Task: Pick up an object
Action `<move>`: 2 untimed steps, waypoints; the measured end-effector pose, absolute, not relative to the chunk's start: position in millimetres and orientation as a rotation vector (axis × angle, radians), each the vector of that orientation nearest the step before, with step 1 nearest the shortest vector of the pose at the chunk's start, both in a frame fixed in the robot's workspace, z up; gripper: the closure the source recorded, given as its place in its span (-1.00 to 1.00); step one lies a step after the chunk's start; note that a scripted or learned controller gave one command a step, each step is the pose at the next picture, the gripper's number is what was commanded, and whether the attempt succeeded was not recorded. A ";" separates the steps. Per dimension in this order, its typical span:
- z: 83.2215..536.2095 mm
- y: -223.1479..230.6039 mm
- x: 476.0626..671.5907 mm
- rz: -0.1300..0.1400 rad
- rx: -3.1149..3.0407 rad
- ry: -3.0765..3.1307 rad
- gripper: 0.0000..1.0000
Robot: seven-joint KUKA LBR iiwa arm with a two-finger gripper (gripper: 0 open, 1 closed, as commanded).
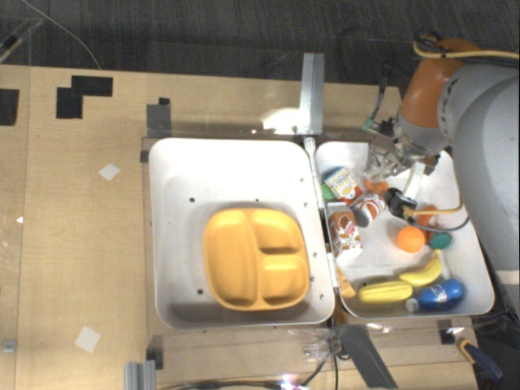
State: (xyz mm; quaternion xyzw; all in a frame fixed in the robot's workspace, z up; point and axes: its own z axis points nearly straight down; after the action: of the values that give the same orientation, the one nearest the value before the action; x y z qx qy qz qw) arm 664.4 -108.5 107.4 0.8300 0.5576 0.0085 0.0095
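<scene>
Objects for picking lie in the right shallow white bin (471, 287). Two-finger gripper (388, 167) hangs over that bin's far end; finger state cannot be told. Just beside it: green-and-orange snack packet (340, 183), red-and-white can (367, 210). Nearer the bin's middle: orange ball (411, 239), small teal ball (439, 240). At the near end: two yellow plastic bananas (385, 292), blue bottle (439, 294). Left white bin (179, 177), touching alongside, holds a yellow divided plastic tray (255, 257).

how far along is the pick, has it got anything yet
Done: the arm has reached over the right bin. In hand: the tool sits low at the bin's far end, near the packets; no item shows in its grip. Left: grasp and lift. The banana and orange ball lie untouched.
</scene>
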 end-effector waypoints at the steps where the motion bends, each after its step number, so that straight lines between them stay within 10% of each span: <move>1: 106.4 -108.5 663.9 0.024 2.592 1.743 -1.00; 2: 86.8 -122.1 663.0 0.005 2.581 1.783 -1.00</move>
State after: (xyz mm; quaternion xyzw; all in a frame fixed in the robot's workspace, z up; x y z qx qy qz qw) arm 663.0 -122.1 86.8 0.8228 0.5683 0.0017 0.0023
